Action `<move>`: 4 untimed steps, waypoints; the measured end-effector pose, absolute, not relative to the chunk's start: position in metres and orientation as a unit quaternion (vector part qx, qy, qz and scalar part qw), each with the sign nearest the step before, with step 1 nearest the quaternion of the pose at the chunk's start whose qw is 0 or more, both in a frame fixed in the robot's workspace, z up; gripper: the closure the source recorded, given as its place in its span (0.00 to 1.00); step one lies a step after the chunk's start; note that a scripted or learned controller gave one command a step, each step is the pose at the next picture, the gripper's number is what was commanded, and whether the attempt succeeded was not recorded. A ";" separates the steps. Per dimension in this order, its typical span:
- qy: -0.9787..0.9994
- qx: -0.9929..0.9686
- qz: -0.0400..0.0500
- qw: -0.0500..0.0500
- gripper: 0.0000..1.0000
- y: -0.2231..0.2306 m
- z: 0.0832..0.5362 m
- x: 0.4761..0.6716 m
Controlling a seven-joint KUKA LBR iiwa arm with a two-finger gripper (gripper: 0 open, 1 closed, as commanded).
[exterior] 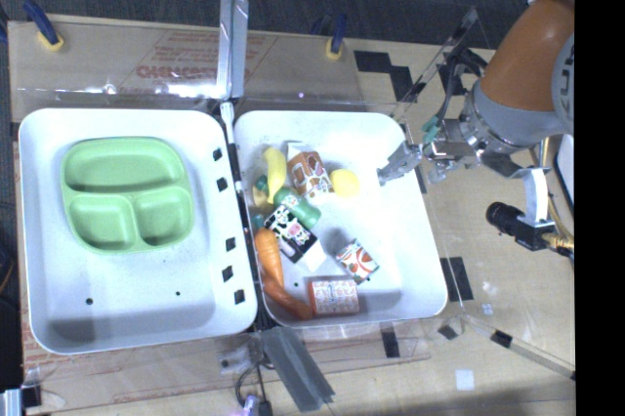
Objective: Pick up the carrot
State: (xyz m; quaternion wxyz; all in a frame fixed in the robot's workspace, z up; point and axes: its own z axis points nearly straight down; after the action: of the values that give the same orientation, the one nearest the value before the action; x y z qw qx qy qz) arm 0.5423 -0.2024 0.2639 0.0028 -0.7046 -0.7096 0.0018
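Nowhere legible: carton [333, 296] beside carrot [271, 271].

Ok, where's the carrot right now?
In the camera view the carrot lies in the right bin, along its left wall near the front corner, just below the black-and-white box and left of the red packet.

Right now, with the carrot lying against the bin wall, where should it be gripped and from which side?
Probably the carrot's thick upper end, from straight above. It lies lengthwise along the right bin's left wall, its lower tip beside a box, so fingers likely fit best there.
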 end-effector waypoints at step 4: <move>-0.540 -0.842 0.001 0.000 0.00 -0.076 0.441 0.477</move>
State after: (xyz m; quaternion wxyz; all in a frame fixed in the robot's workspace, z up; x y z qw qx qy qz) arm 0.4766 -0.0761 0.4415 0.0003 -0.8419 -0.5396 0.0012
